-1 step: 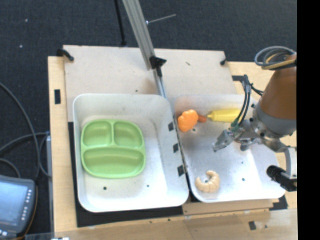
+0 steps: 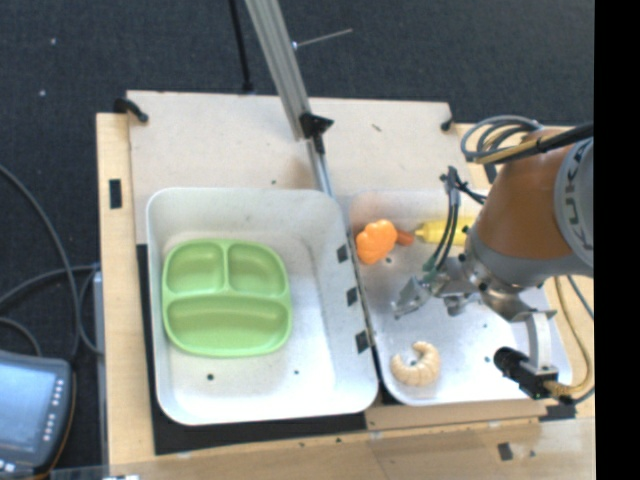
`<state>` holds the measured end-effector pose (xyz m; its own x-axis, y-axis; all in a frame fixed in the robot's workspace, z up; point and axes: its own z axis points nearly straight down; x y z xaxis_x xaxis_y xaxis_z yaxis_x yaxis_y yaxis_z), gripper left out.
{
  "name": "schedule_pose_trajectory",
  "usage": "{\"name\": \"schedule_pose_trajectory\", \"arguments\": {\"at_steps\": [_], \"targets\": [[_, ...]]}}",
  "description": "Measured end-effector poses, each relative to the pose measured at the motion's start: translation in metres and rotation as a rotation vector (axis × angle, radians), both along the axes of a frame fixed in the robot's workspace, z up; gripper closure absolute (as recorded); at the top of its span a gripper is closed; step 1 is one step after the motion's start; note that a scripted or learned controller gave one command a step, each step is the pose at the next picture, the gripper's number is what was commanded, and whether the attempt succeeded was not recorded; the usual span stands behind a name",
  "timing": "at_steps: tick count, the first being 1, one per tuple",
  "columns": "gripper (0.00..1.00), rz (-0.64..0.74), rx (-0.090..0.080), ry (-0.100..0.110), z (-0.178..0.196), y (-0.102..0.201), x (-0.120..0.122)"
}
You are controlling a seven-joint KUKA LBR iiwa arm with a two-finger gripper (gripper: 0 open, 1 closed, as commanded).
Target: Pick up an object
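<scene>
Croissant (image 2: pixel 415 364) below gripper (image 2: pixel 412 295), orange pepper (image 2: pixel 376 240) beyond

A robotics lab: a plywood bench (image 2: pixel 220 138) on dark carpet (image 2: pixel 100 28) (loose cables (image 2: pixel 40 278) trailing), a metal camera pole (image 2: pixel 280 53) at its back edge.

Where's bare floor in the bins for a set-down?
Left bin: bare strip between the green tray and the divider, plus a band along the near wall. Right bin: crowded, with the orange toy, croissant, a yellow thing and the arm above.
</scene>
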<state>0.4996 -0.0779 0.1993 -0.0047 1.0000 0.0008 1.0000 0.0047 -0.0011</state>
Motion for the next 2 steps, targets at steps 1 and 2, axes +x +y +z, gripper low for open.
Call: {"name": "schedule_pose_trajectory", "arguments": {"at_steps": [1,2], "targets": [[0.00,0.004,0.003,-0.002,0.0015,0.0768,-0.0093],[0.00,-0.006,-0.001,-0.003,0.0016,0.0691,-0.0092]]}}
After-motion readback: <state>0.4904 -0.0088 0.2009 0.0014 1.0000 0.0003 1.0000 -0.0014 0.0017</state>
